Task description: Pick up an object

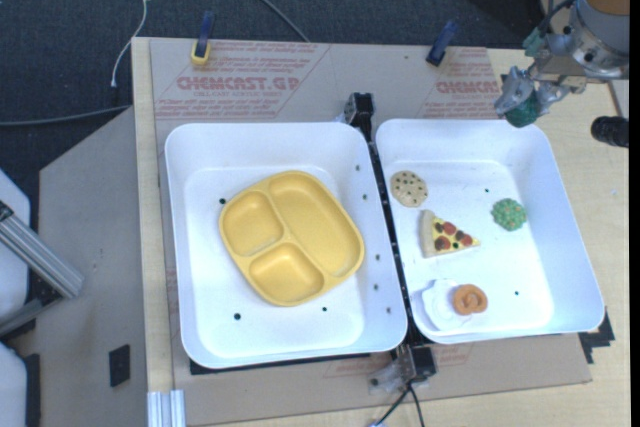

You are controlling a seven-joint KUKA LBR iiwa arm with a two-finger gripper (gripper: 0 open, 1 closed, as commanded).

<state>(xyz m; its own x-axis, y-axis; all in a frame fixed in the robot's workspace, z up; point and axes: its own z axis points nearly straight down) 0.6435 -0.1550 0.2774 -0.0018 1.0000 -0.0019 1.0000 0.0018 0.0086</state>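
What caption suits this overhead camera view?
Gripper hovers above right bin holding cookie, pizza slice, broccoli.

The 2 bins [190, 215] are white, and the left one holds a yellow tray [290, 237] with 3 compartments. In the right bin lie a tan cookie [408, 187] speckled with dark chips, a yellow pizza slice [446, 235] dotted red and black, a green bumpy ball [509, 213] and an orange-brown ring [468, 299]. The bench board [250, 75] is pale brown with red lettering, clipped by 2 blue clamps [204, 37], and the floor [80, 15] is dark grey.
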